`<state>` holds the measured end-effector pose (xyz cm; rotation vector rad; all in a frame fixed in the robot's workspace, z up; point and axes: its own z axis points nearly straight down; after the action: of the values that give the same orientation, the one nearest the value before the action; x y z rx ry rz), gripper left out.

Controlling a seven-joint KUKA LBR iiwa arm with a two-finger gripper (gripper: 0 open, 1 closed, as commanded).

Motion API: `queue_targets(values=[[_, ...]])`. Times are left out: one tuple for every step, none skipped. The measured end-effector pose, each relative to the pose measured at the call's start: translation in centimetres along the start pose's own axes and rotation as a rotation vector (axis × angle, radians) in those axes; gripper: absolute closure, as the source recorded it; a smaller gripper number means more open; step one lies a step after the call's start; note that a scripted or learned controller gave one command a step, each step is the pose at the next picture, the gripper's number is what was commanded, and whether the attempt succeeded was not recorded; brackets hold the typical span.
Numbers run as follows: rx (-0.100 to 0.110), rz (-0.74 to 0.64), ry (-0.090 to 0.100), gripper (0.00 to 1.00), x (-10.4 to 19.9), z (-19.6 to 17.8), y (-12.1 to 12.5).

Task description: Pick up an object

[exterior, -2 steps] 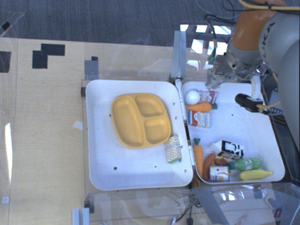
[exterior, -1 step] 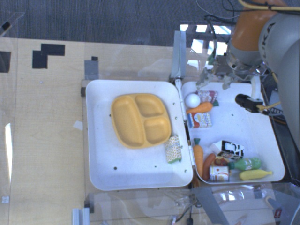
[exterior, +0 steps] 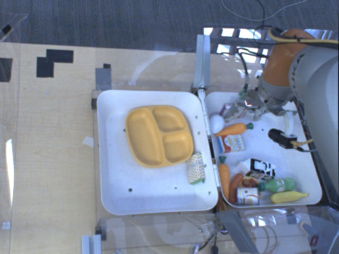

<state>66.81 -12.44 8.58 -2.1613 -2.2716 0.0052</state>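
The grey arm (exterior: 315, 83) reaches in from the right, its orange band (exterior: 279, 60) above the far edge of the right bin (exterior: 299, 165). The gripper (exterior: 237, 108) hangs low over that bin's far left corner; whether the claw is released or clenched I cannot tell, since it is small and blurred against the white floor, and nothing can be seen held in it.

The nearest things to it are a white egg (exterior: 216, 124), lying against the bin's left wall, and a toy carrot (exterior: 233, 129) just beside the egg, pointing left with its green top towards the right. Both lie just on the near side of the gripper (contact cannot be judged). Just beyond the carrot, nearer the camera, sits a small printed packet (exterior: 233, 143).

Along the near edge of the same bin are a second carrot (exterior: 224, 177) against the left wall, a reddish sausage-shaped toy (exterior: 235, 182) beside it, a small can (exterior: 247, 196), a green bottle (exterior: 276, 184) lying on its side, and a yellow banana (exterior: 289, 197). A black-and-white item (exterior: 262, 168) rests just behind the bottle.

The left bin (exterior: 153, 192) holds a yellow divided plate (exterior: 159, 135) and, by the plate's near right corner, a small patterned pouch (exterior: 196, 169).
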Motion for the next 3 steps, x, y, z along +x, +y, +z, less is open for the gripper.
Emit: queue_targets(values=[[-0.014, -0.510, -0.007, 0.00, 1.3, -0.2, -1.6], [-0.023, -0.511, -0.008, 1.00, 1.5, -1.6, -1.3], [-0.010, -0.426, -0.006, 1.00, 2.0, -1.1, 0.3]])
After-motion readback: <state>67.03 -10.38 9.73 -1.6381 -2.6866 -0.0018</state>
